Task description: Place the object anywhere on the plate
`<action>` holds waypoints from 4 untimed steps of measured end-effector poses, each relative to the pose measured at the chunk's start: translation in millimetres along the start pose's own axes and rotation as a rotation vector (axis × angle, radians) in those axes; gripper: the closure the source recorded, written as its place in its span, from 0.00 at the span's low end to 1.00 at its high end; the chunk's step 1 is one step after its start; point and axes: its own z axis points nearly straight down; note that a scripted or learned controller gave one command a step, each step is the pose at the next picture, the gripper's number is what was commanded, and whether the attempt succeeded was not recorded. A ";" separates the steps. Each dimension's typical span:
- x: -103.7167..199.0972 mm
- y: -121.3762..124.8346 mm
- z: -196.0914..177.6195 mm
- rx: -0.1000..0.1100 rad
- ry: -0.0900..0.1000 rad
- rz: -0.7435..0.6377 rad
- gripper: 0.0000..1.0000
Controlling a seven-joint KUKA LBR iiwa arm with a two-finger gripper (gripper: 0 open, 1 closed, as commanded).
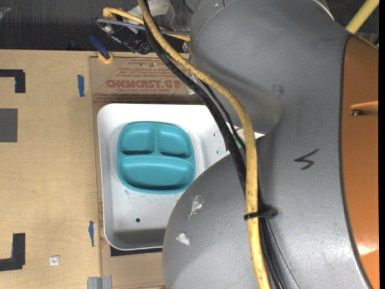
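Observation:
A teal plate with three compartments lies in the left white bin, toward its upper part. Nothing rests on the plate's visible surface. The grey arm looms large across the right and lower part of the camera view, covering the right bin and the lower right corner of the left bin. A yellow cable and black cables run along the arm. The object to be placed is hidden, as is the gripper.
The bin sits on a cardboard sheet over a tan bench marked with black corners and blue tape. Cable clutter lies beyond the bench's far edge. Open bench surface stretches to the left.

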 end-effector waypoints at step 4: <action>-92.8 29.3 -27.5 -0.009 -0.009 -0.051 1.00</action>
